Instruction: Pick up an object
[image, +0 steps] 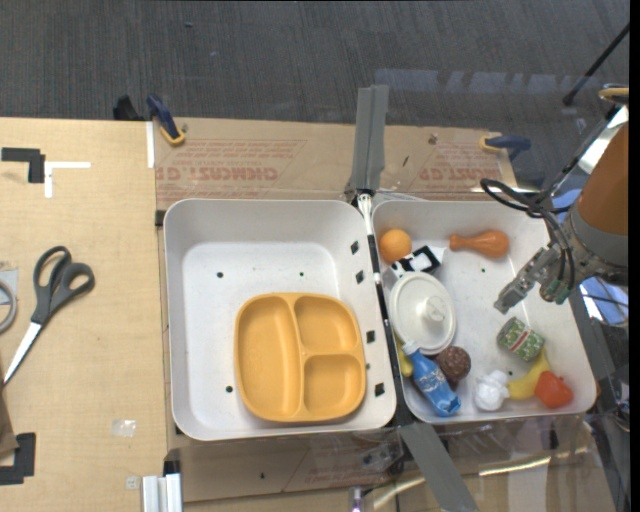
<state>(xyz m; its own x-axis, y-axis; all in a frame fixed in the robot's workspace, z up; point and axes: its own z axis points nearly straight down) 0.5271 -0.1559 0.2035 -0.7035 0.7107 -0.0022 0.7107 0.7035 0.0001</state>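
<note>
Claw (528, 283) over right bin (470, 216) near its right wall, fingers apart, nothing between them. Left bin (200, 240) holds yellow divided plate (299, 356). Right bin contents: white lidded pot (423, 312), blue bottle (434, 384), green patterned block (521, 340) just below claw, orange ball (395, 243).

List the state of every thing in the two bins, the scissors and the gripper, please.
Yellow divided tray: lying flat in left bin, compartments bare.
White lidded pot: upright, lid on, in right bin.
Blue bottle: lying on its side.
Orange ball: resting near the divider.
Scissors: closed, on the bench.
Gripper: above right bin, holding nothing visible.
</note>
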